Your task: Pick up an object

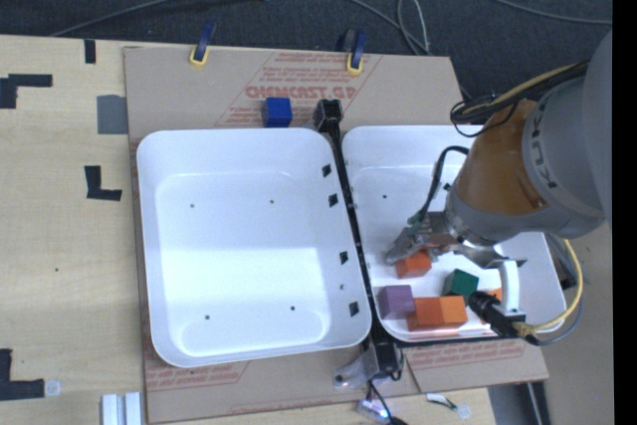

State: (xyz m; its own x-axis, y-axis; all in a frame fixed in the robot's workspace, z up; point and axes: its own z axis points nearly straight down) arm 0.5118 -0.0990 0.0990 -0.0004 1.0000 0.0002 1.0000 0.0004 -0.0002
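Note:
In the right bin (398, 154), my gripper (415, 244) hangs low over its middle, right above a small orange block (414, 265) that lies against its lower side. Whether the block is touched or gripped cannot be made out. A purple cube (397, 300), a larger orange block (438, 313) and a green block (461, 282) lie close together near the bin's front wall, just below the gripper. The grey arm with its orange band (503, 179) covers the bin's right part.
The left bin (159, 154) sits beside the right one, with a black divider (343, 204) between them. A blue cube (278, 110) rests on the cardboard behind the bins. Cables run along the right bin's front edge.

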